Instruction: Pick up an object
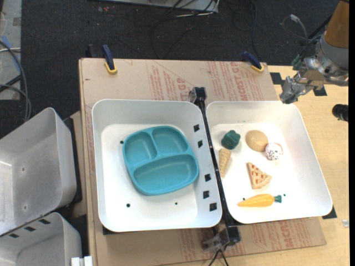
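Two shallow white bins sit side by side on the cardboard-topped table (166,76). The left white bin (105,148) holds one teal plastic divided plate (161,159). The right white bin (310,170) holds six small toy foods: one dark green lumpy piece (231,139), one tan round bun (256,139), one white ball with red speckles (273,151), one pale ridged cone (224,159) beside the bins' shared wall, one orange pizza slice (258,176), and one orange carrot with a green tip (259,200) nearest the front edge. The grey pincer (289,93) hangs over the right bin's far right corner, well apart from every piece, with nothing between its fingers; whether they are spread or closed I cannot tell. Two clamps grip the table's far edge, and two more white tubs stand off its left side.
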Available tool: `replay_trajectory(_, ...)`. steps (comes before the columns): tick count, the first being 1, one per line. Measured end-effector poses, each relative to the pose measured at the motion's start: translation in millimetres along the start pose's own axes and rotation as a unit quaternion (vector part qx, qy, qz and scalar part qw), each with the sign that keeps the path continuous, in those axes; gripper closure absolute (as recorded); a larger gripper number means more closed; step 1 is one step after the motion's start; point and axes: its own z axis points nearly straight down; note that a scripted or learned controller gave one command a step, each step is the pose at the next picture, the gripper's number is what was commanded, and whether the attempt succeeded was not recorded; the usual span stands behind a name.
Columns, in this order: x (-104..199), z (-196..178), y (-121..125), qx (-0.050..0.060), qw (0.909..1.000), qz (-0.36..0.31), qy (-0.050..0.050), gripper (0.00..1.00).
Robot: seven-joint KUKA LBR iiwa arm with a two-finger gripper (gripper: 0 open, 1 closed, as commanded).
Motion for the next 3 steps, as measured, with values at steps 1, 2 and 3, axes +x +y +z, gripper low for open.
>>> replay_trajectory(1,58.2,5.6,-23.6,0.003,1.0,-0.002,0.002,1.0)
replay_trajectory(2,109.5,11.1,-35.7,0.003,1.0,-0.001,0.002,1.0)
replay_trajectory(3,162.1,11.3,-59.1,0.004,1.0,-0.002,0.002,1.0)
